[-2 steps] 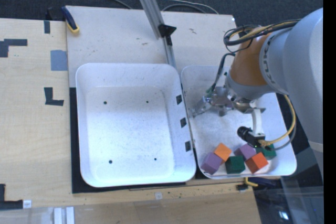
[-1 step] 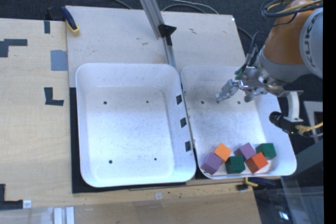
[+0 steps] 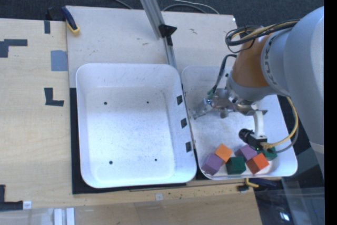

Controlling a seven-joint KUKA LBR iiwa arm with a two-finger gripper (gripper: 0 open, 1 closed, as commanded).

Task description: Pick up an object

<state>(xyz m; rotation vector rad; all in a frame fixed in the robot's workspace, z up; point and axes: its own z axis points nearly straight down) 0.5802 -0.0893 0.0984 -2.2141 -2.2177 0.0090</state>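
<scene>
Gripper (image 3: 197, 111) low in right bin (image 3: 202, 77), frame centre-right, jaws' state cannot tell. Orange cube (image 3: 223, 152), purple block (image 3: 212, 164), green block (image 3: 236, 165) clustered lower right. Left bin (image 3: 87, 129) beside.

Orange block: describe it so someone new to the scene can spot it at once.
Start at the right bin, the one the arm reaches over. At its near edge sits a cluster of small blocks. The orange block tops that cluster, just above the green block and right of the purple block.
</scene>
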